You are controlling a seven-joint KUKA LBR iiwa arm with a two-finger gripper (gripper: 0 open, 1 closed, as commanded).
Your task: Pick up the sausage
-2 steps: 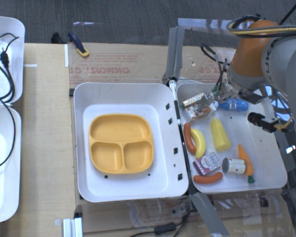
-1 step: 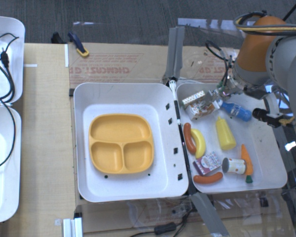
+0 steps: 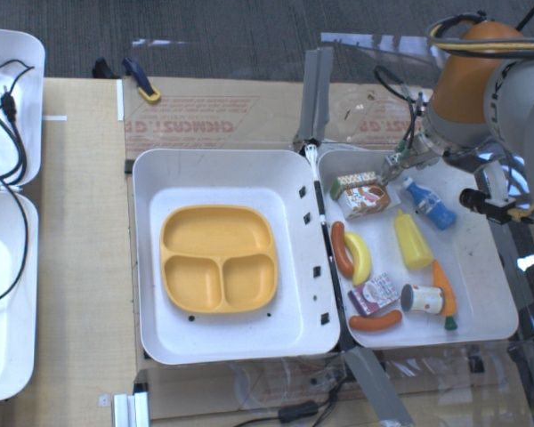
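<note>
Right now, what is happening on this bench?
A grey arm reaches over the right bin, its gripper near the bin's far edge, above a brown packet. Two sausages lie untouched: one beside the banana, one at the near edge. The left bin holds a yellow tray.

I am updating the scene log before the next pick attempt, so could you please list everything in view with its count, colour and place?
bins: 2, white, side by side on the bench
divided plate: 1, yellow, left bin
sausages: 2, red-orange, right bin; one along its left wall, one at its front edge
banana: 1, yellow, beside the left sausage
yellow bottle: 1, right bin centre
blue bottle: 1, right bin rear
carrot: 1, orange, right bin front
snack packets: 2, brown-white rear, purple-white front
arm: 1, grey with orange band, upper right
pincer: 1, above the rear of the right bin
</note>
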